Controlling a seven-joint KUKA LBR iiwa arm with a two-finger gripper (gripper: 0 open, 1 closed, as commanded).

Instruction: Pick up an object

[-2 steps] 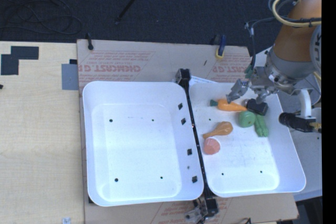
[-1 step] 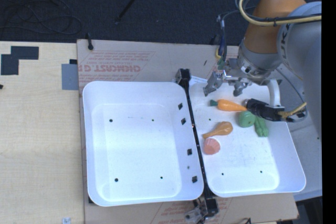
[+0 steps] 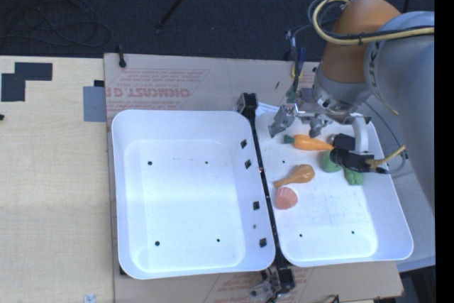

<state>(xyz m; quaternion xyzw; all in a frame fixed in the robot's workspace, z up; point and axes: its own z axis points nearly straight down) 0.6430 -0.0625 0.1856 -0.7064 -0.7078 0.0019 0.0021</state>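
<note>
Gripper [image 3: 296,123]: hung at upper centre-right of frame, over the right bin [image 3: 386,238]; fingers spread apart, nothing between them.
Carrot [image 3: 312,143]: lay just below the fingers, tip pointing left.
Neighbours: drumstick [image 3: 296,176], pink piece [image 3: 286,199], green toy [image 3: 333,161].
Advice: centre over the carrot, descend, straddle across its width.

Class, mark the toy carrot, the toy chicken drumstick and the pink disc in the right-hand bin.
toy carrot [image 3: 313,144], camera view, middle of its orange body.
toy chicken drumstick [image 3: 301,174], camera view, its rounded meaty end.
pink disc [image 3: 286,199], camera view, centre of its face.
</note>
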